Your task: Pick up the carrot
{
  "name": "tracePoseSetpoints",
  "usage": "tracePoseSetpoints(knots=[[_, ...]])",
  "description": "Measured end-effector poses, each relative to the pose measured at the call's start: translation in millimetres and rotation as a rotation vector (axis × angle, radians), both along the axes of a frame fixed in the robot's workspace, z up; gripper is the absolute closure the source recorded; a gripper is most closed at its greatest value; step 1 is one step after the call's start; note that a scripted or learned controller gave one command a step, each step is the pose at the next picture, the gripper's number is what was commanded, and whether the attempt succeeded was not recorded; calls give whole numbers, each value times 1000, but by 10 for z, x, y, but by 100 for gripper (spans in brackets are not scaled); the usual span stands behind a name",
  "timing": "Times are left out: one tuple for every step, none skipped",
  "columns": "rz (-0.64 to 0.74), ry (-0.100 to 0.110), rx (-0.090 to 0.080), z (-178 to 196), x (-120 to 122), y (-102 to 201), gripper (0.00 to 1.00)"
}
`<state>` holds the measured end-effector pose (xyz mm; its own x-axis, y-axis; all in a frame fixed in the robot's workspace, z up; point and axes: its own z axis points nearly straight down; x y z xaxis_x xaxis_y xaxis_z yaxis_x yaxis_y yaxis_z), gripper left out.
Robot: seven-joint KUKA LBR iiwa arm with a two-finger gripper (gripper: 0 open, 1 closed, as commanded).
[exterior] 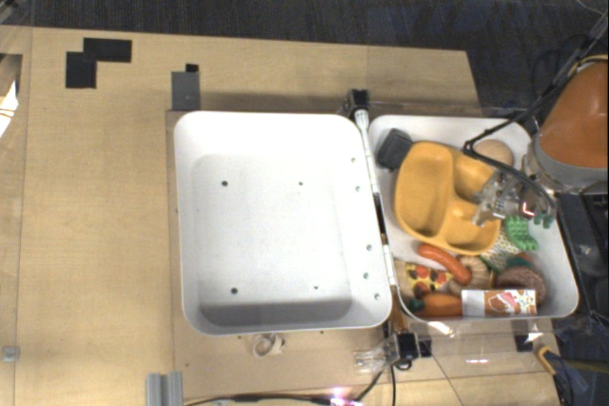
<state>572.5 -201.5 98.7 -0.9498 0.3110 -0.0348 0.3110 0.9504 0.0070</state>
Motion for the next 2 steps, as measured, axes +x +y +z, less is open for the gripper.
tracePoseSetpoints(knots=[[0,8,-1,-43,-26,-10,0],[14,1,-2,-33,-739,-30,0]])
